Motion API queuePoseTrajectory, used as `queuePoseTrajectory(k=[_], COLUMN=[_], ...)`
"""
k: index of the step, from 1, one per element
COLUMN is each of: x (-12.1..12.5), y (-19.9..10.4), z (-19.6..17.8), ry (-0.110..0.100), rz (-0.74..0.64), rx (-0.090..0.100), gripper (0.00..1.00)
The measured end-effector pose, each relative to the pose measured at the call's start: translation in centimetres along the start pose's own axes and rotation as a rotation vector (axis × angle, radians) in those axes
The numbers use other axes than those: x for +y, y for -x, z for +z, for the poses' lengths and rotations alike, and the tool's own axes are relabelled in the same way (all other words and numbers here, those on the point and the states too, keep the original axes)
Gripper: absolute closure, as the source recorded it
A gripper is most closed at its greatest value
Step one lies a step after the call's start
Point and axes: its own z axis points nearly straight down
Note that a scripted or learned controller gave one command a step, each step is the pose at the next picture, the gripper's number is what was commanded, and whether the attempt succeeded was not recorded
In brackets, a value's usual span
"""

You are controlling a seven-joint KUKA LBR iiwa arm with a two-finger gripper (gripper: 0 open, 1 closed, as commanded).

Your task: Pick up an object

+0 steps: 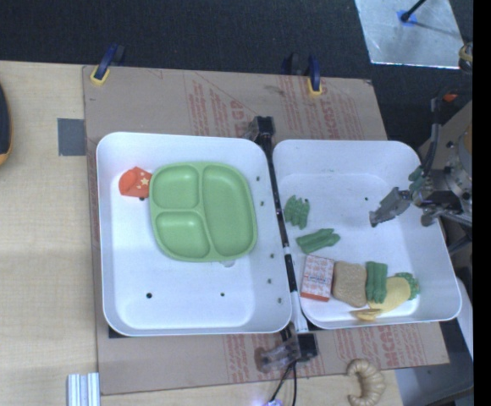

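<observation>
Along the near edge of the right bin (pixel 432 311) a crowded row of small toy foods is seen: a red-and-white packet (pixel 317 278), a brown slice of bread (pixel 348 283), a green pickle-like piece (pixel 376 282) and a yellow banana-like piece (pixel 392 298), all touching or overlapping one another. These are judged to be light, stiff plastic, somewhat slippery, and hard to grasp singly because no room is left between them for fingers. Just beyond, nearer the divider, a green bean pod (pixel 317 240) and a small leafy green piece (pixel 296 211) lie apart from the rest; either is judged the easier pick, to be pinched across its narrow width, the pod at mid-length. Nothing stands over them, though the bin wall beside the leafy piece could crowd one finger. Farther right, the gripper (pixel 389 207) is held above bare bin floor, well apart from every toy; nothing is seen between its fingers, and how wide they are spread cannot be told. Across the divider, in the left bin (pixel 127 311), a green divided plate (pixel 203 211) is set, with a red piece (pixel 135 182) touching its far left corner; the plate is judged too broad and flat for a pinch except at its rim.
</observation>
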Motion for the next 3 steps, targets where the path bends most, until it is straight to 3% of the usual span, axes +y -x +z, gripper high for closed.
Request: queuePoseTrajectory(k=[1,2,3], x=[-2.3,-2.0,6.9], y=[-2.9,-4.5,-1.6], z=[11.3,17.4,6.8], ry=[-0.013,0.009,0.018], rz=[-0.002,0.002,-0.001], rx=[0.004,-0.001,-0.005], gripper=[0.00,0.00,0.00])
